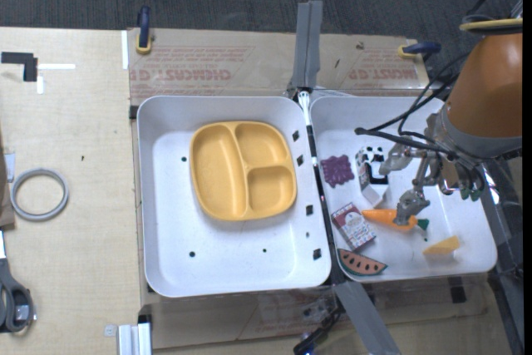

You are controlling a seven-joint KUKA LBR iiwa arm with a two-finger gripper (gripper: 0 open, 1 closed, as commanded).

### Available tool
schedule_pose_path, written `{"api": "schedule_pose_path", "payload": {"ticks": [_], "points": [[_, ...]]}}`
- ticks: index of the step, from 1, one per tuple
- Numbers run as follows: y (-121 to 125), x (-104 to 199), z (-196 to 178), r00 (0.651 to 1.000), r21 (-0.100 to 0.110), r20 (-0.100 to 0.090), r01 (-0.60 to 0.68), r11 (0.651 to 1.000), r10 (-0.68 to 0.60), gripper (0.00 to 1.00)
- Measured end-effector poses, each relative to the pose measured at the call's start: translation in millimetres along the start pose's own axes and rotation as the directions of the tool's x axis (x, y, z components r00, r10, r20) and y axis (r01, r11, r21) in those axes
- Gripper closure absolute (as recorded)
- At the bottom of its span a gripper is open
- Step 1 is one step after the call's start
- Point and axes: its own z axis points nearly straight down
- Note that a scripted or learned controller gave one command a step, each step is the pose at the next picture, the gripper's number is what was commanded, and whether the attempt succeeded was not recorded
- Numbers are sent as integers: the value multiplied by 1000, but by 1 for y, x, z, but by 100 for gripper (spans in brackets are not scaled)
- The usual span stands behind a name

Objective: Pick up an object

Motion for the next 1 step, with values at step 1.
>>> {"api": "schedule_pose_path", "payload": {"ticks": [1], "points": [[-56, -72, 44, 892, 1, 2, -453, 892, 453, 0]]}}
